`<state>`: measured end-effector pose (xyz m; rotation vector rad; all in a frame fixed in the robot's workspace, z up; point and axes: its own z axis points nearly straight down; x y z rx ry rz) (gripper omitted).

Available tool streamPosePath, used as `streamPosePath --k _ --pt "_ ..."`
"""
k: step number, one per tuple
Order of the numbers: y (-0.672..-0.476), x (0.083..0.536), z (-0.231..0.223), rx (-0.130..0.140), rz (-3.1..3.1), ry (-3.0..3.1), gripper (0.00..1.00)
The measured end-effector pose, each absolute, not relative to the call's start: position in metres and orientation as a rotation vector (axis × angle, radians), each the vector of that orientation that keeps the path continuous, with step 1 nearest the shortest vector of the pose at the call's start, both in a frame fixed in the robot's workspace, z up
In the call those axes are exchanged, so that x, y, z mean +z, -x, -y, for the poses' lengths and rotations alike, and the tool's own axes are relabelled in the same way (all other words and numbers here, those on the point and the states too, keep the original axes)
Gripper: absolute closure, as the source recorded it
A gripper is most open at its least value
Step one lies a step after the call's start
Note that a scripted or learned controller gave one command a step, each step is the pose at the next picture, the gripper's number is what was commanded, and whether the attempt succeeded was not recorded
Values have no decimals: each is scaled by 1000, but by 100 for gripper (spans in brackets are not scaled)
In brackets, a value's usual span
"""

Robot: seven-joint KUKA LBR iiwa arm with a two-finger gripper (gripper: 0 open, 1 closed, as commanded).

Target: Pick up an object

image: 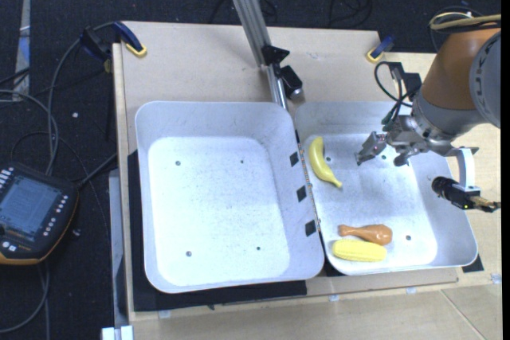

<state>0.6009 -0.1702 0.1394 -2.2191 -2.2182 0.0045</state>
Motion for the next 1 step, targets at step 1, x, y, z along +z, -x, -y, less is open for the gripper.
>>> streamPosePath --k 1 --pt "-600 93 170 4 2219 2219 0"
